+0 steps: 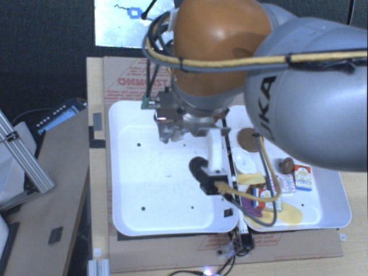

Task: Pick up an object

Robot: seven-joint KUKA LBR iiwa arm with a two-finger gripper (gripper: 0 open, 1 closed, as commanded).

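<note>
My gripper (168, 132) hangs low over the far part of the left white bin (149, 183), near its back wall. Nothing shows between it and the bin floor. The objects lie in the right bin (336, 203): a brown round disc (248, 140), a white piece (245, 164), a small brown ball (286, 165), a red, white and blue box (303, 177), a yellow flat piece (291, 214) and a purple item (253, 204). The arm's bulk hides the back of the right bin.
The big grey and orange arm spans the upper right of the view. A cardboard sheet (123, 79) lies under both bins. A metal rail (26, 160) and a dark device (60, 112) sit at the left, off the bench.
</note>
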